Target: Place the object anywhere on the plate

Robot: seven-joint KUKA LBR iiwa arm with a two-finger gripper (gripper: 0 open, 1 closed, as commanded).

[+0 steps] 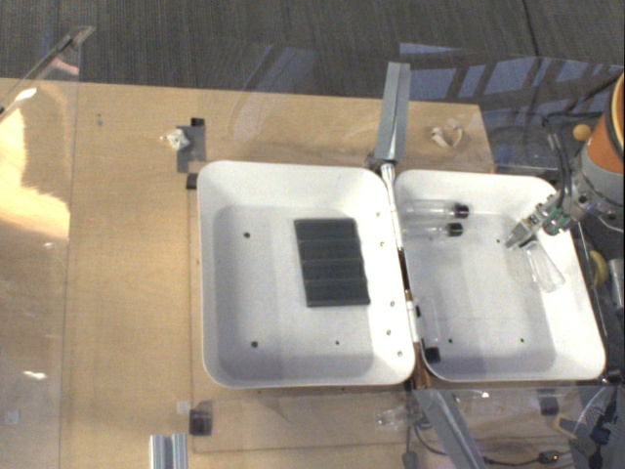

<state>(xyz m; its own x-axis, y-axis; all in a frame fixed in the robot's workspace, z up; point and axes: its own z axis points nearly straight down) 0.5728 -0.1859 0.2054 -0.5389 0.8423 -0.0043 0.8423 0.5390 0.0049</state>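
The dark ribbed plate [332, 262] lies flat in the left bin [220, 360]. In the right bin [586, 364] lie clear tube-like objects [435, 218] near the divider — the hand [532, 231] hovers well apart, over another clear piece [549, 268].
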